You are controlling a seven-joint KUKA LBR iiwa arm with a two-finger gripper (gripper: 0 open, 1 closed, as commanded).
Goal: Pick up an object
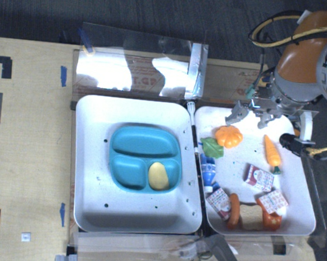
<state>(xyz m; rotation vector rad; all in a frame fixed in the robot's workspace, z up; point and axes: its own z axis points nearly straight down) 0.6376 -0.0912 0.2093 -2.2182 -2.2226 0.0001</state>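
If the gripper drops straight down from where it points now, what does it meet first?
Most likely the orange pumpkin toy, which lies just below the gripper near the back of the right bin. Depth is unclear from this slanted view, so it could land on bare bin floor beside it.

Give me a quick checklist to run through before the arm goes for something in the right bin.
1. Tool over the right bin: ok, at its far edge.
2. Tool carrying nothing: ok, its fingers are spread with nothing between.
3. Nearest target: ok, the orange pumpkin lies just below the tool.
4. Pumpkin free of neighbours: not ok, a green piece touches it.
5. Carrot as fallback: ok, lying apart.
6. Height above pumpkin: cannot tell.
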